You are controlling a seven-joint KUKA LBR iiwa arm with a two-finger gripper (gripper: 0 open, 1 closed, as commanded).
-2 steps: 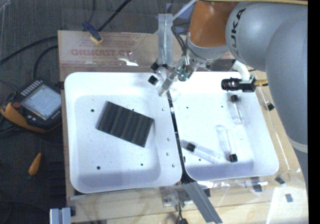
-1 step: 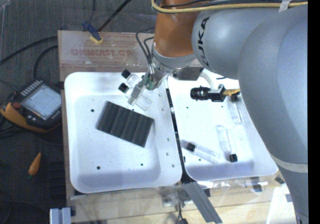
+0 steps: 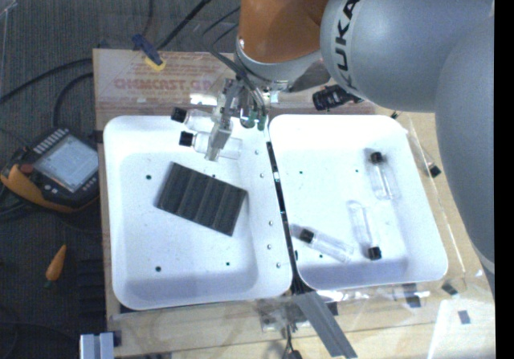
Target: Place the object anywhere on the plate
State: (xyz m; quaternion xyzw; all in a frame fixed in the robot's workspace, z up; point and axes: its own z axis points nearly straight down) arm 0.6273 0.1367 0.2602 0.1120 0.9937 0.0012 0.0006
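From where I sit, the arm (image 3: 385, 36) hangs over the back edge of the left bin (image 3: 128, 269), where the dark ribbed plate (image 3: 201, 198) lies flat, just short of the gripper (image 3: 221, 140). The gripper seems pinched on a clear vial (image 3: 195, 126) with black caps, though glare leaves me unsure. I'd carry it low toward the plate's middle, then release gently so it cannot roll along the ribs.

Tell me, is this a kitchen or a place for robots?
Probably a robot lab or test bench, not a kitchen. A big grey KUKA arm reaches over two white bins, a handheld control screen lies beside them, and cables run across the floor.
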